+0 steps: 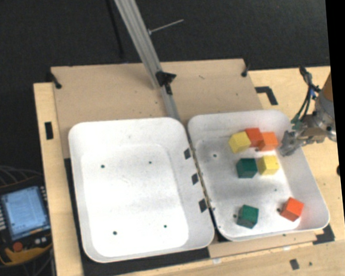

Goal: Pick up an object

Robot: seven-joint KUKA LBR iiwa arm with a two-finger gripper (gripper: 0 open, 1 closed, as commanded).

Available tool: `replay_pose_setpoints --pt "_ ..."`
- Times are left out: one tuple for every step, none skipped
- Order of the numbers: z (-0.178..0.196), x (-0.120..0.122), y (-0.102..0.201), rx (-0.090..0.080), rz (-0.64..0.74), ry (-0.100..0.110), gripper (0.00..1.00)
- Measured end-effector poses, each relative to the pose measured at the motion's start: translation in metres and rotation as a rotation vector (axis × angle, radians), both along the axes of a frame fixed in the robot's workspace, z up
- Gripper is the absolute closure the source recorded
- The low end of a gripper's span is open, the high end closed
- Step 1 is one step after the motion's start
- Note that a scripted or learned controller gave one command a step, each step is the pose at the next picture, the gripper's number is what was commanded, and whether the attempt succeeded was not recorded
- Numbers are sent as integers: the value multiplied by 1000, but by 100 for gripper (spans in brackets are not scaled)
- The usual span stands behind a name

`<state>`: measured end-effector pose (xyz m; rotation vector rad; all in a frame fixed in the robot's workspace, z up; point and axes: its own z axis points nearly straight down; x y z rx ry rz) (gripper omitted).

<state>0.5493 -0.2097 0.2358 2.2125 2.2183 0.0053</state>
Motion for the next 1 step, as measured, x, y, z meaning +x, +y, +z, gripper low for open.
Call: replay_pose_setpoints --pt "15 1 -1 3 2 5 100"
